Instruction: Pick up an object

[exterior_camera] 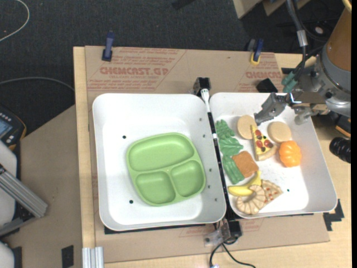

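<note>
A green divided tray (165,167) lies in the left bin (106,149). To its right, in the right bin (318,172), toy food is heaped: green leaves (228,144), toast (245,163), a banana (244,188), pizza slices (262,143), round biscuits (245,127) and an orange (289,153). The gripper (269,110) hangs above the biscuits, farthest right of the tray, holding nothing that shows; whether its claw is open or closed I cannot tell.

Two white bins sit side by side on a brown board printed CHEMCAST (134,70). Left bin (106,149) holds a green three-compartment tray (165,168), roughly centred. Blue clamps grip the board's far edge, one at left (107,46), one toward right (256,50). White cable loop (15,17) on dark floor, upper left
</note>
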`<state>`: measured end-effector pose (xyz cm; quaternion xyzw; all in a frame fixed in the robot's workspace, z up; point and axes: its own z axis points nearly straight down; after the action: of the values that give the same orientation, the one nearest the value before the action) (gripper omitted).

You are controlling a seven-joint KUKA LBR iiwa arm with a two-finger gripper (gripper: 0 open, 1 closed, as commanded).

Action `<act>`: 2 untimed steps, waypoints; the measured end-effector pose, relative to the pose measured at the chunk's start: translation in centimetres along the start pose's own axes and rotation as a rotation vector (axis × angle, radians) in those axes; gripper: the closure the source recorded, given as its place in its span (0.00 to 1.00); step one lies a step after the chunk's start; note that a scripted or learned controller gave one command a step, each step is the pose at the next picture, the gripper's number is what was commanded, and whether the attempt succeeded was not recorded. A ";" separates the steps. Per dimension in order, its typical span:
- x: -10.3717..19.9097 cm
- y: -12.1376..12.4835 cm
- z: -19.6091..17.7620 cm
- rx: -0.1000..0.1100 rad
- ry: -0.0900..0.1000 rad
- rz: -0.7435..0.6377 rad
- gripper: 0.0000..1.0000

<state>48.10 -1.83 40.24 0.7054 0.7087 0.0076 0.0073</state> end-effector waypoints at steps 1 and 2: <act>10.0 -0.5 12.0 0.033 0.001 -0.005 0.00; 18.4 3.9 13.4 0.018 0.002 -0.004 0.00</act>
<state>52.17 16.62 26.92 0.7040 0.7102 0.0020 0.0001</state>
